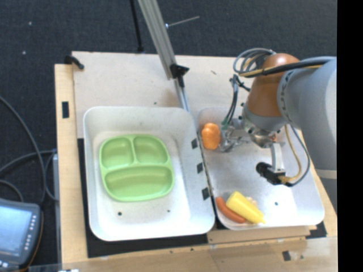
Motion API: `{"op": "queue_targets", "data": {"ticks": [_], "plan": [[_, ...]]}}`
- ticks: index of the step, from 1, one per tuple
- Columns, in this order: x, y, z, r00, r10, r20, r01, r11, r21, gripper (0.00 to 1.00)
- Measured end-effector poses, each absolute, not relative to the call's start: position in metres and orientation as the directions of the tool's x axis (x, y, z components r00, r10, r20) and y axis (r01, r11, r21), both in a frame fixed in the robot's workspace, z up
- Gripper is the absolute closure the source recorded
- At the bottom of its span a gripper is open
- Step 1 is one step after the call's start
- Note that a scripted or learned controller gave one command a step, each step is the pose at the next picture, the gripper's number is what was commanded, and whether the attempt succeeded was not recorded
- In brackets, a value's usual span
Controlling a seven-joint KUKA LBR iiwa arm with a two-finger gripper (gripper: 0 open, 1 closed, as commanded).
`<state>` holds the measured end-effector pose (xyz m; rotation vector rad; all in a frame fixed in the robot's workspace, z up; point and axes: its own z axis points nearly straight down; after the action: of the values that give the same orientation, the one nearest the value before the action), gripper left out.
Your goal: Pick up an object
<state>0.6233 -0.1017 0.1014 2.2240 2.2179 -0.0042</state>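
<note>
**My pincer at the far left of the right bin, beside an orange object**

My arm [300, 103] enters from the right, grey, with the orange band [266, 92] above the wrist; it leans over the far part of the right bin [295, 200]. My pincer [227, 140] sits low near that bin's far-left corner; whether it is open or closed, I cannot tell. Just left of it lies a small rounded orange object [210, 135], against the bin's left wall; whether it touches my pincer cannot be made out. At the near edge of the same bin lies a yellow object [245, 206], tapered, with a slim orange-red object [228, 211] touching it on its left side; both are well apart from my pincer. A dark fitting [269, 173] hangs off my wrist over the middle of the bin. The left bin [102, 222] holds a green divided plate [136, 167], three compartments, lying flat towards its left side. A metal rail [159, 33] slants down from the far edge to the gap between the bins; a screen [17, 231] shows at the near left, off the bench [125, 81].
</note>
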Motion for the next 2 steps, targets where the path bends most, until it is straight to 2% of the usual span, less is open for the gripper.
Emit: {"op": "queue_targets", "data": {"ticks": [1,2], "plan": [[0.597,-0.1,0.101,0.002,1.0,-0.002,1.0,-0.002,-0.002,1.0],[0.602,-0.117,0.101,0.002,1.0,-0.001,1.0,-0.002,0.002,1.0]]}}
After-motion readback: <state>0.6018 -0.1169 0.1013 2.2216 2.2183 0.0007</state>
